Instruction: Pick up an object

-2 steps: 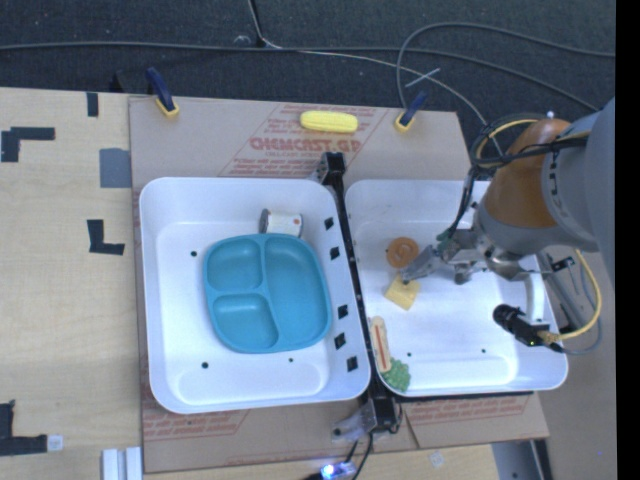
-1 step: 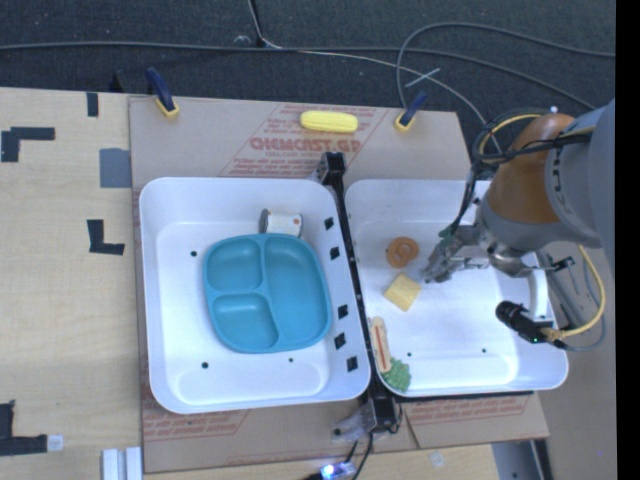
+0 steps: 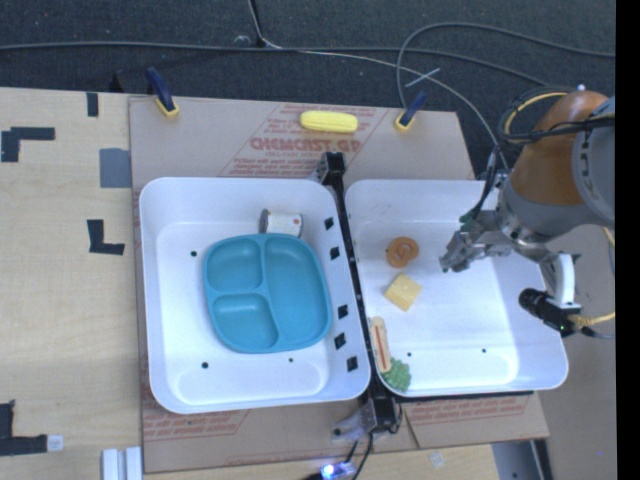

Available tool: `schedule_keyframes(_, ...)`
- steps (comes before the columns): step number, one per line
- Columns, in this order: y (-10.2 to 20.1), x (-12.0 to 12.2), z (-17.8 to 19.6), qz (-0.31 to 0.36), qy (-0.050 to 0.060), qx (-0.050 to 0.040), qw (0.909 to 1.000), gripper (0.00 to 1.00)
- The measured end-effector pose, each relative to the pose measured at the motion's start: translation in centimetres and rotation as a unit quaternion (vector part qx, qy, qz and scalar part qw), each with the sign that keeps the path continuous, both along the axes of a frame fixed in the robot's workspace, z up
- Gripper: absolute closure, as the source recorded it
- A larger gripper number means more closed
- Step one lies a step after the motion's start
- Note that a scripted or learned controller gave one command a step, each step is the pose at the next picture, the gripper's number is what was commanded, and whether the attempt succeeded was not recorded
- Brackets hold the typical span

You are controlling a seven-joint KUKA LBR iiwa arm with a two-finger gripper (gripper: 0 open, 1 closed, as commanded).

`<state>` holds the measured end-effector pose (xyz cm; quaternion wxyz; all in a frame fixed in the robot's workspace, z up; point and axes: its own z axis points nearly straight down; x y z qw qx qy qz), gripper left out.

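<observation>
Gripper (image 3: 458, 258) hovering over right bin (image 3: 540, 368), right of centre; grip state: cannot tell. Nearest targets lying left of it: brown disc (image 3: 402, 251), yellow block (image 3: 403, 292) below. Advising: centring over one piece, descending straight, avoiding bin wall
</observation>
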<state>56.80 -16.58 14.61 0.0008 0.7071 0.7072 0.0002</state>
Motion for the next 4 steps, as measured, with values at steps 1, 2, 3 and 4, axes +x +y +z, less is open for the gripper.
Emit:
schedule_keyframes(1, 0.0, 1.0, 5.7, 0.001, -0.001, -0.0004, 1.0, 1.0)
schedule_keyframes(2, 0.0, 1.1, 8.9, 0.001, 0.0, 0.0001, 1.0, 1.0)
schedule_keyframes(3, 4.2, 2.7, 8.7, 0.002, 0.001, 0.0004, 1.0, 1.0)
schedule_keyframes(4, 8.7, 3.6, 7.8, 0.002, 0.001, 0.0004, 1.0, 1.0)
